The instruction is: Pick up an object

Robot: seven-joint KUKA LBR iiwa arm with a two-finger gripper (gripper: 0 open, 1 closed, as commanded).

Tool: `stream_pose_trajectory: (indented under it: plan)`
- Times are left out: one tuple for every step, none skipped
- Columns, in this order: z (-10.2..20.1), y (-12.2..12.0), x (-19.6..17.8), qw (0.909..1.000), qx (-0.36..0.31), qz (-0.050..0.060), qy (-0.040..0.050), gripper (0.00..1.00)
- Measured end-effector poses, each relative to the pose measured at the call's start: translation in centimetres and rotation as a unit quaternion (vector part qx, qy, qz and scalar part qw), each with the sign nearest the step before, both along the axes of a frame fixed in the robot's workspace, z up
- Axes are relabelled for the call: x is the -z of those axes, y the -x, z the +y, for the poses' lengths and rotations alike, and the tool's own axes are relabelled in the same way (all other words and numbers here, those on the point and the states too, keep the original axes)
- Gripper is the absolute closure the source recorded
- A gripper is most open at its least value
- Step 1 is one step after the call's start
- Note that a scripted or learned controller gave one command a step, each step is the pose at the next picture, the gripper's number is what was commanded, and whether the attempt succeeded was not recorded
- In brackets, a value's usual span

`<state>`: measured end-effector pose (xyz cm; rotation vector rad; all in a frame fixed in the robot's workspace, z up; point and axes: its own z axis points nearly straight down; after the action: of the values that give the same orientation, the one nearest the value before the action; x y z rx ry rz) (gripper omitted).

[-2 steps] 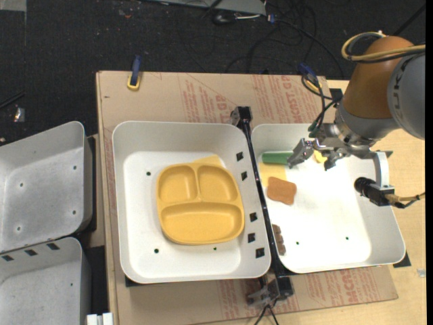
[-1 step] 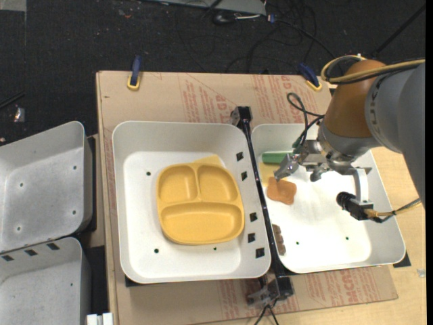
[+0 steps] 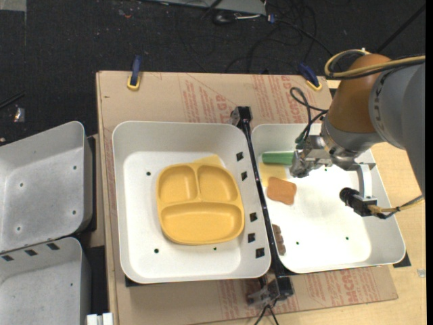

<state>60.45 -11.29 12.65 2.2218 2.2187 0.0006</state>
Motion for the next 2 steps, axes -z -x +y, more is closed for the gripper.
stream_pose_trajectory:
  plan:
    - [-0.1, -0.1, -4.2, 1.0, -0.001, -0.001, 0.0, 1.0]
    - [0.2, 0.1, -10.5, 1.0, -0.002, -0.003, 0.0003, 1.0]
